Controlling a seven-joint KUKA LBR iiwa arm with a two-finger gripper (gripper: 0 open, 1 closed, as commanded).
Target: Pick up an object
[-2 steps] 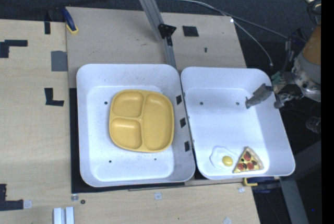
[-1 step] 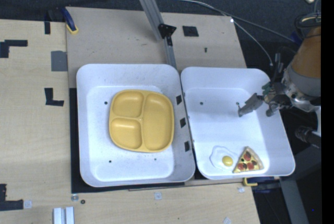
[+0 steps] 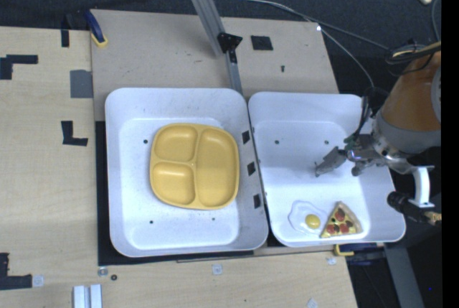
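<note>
Pizza slice (image 3: 342,220) and fried egg (image 3: 306,219), both toy food, lie side by side in the lower part of the right bin (image 3: 301,113), at the lower right of the frame; either could be the object to pick. The tool (image 3: 337,163) hangs over the middle of that bin, above and apart from both toys, its fingers spread and nothing between them. The left bin (image 3: 122,156), at the frame's centre left, carries a yellow divided plate (image 3: 194,166).

The likely trouble: both toys are flat and thin, so the fingers may skid over them or close on air. They lie near the bin's lower wall, which may block one finger. Egg and slice nearly touch, so a descent between them could nudge both.
</note>
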